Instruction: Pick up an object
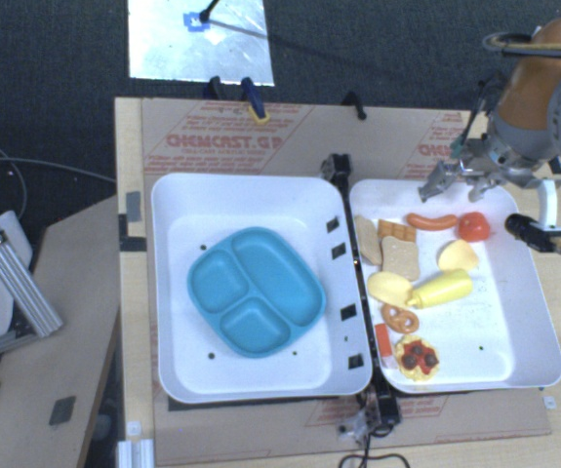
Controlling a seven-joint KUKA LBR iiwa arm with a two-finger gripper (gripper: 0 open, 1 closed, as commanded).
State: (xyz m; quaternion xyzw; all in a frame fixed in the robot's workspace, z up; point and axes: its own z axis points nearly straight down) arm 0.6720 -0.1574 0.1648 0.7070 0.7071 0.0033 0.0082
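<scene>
The gripper (448,180) is seen spread open, grasping nothing, above the sausage (431,221); it should be lowered straight, centred over it, then closed.

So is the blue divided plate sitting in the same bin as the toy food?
No, the blue divided plate lies alone in the left bin, while the toy food is in the right bin.
</scene>
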